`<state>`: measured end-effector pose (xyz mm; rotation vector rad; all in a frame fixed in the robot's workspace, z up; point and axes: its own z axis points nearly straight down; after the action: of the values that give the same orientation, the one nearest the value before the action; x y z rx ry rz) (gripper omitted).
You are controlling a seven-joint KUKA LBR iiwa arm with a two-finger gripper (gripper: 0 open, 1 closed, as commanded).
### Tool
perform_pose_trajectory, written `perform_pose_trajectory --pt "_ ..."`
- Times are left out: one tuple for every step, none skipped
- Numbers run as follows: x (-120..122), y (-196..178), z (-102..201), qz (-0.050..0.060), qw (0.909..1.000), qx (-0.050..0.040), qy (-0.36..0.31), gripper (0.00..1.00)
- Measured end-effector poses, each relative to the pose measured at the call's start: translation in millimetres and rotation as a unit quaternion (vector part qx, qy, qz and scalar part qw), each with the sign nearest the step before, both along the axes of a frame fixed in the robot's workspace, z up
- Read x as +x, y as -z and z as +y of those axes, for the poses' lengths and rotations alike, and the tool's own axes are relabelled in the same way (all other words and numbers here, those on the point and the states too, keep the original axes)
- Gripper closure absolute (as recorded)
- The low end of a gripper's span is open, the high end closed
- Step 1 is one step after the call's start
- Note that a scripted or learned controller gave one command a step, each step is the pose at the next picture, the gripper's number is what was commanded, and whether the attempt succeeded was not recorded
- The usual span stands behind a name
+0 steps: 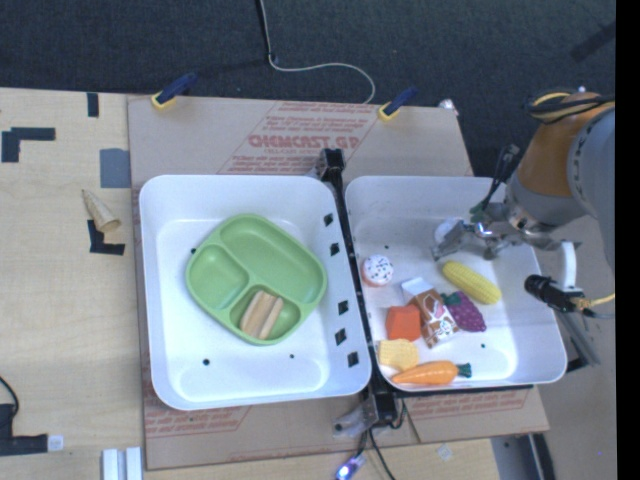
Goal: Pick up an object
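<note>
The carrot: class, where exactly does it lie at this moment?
In the camera view, the carrot lies in the right bin along its near wall, just below the yellow block and the orange block.

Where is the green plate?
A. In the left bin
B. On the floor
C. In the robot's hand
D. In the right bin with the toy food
A: the green plate lies flat in the left bin, while the corn and carrot are in the right bin.
</note>
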<state>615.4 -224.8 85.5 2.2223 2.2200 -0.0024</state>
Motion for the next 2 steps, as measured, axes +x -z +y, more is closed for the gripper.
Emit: perform_pose_trajectory --pt "-5.0 0.1 9.2 -0.001 1.0 -0.0006 -0.001 0.0" --pt "-66.7 -0.4 0.6 -0.001 1.0 0.0 0.0 0.0"
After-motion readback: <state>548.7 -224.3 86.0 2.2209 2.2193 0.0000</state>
